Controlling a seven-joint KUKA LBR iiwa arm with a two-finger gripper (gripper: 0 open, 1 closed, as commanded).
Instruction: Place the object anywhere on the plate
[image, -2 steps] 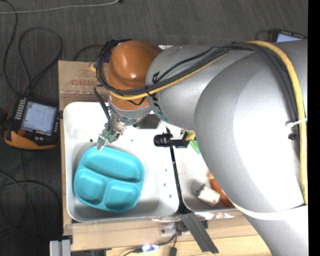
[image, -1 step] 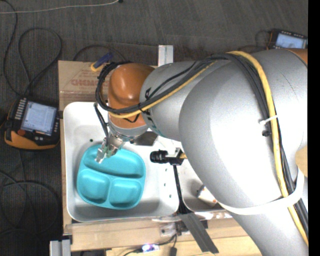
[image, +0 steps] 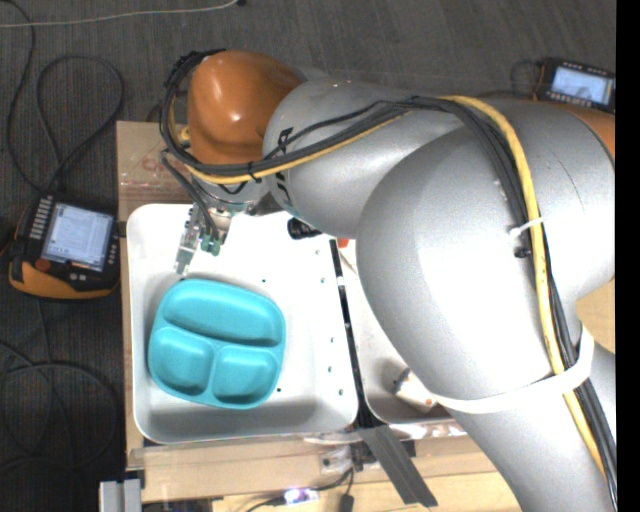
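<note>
So, quick count: 1 arm (image: 450, 230), grey w/ an orange band (image: 235, 100) above the wrist, coming in from the right and covering most of the right bin (image: 385, 405). 2 white bins side by side; the left bin (image: 300, 300) is the one in plain sight. 1 turquoise plate (image: 215, 342), w/ 3 compartments, sits in the lower left part of that bin, nothing on it afaict. 2 pendant-type handhelds w/ lit screens: one on the floor at left (image: 65, 245), another at top right (image: 575, 85).

Gripper (image: 195, 240) hangs over the upper left corner of the left bin, just above the plate's far edge, not touching it. Can't tell how far apart the jaws are, they blur together, and I can't make out anything gripped.

The object itself: there's a small dark thing (image: 300, 230) w/ a bit of orange next to it near the bin divider, right of the gripper and mostly hidden under the arm. Could be it, can't say for sure. Well apart from the plate anyway.
</note>
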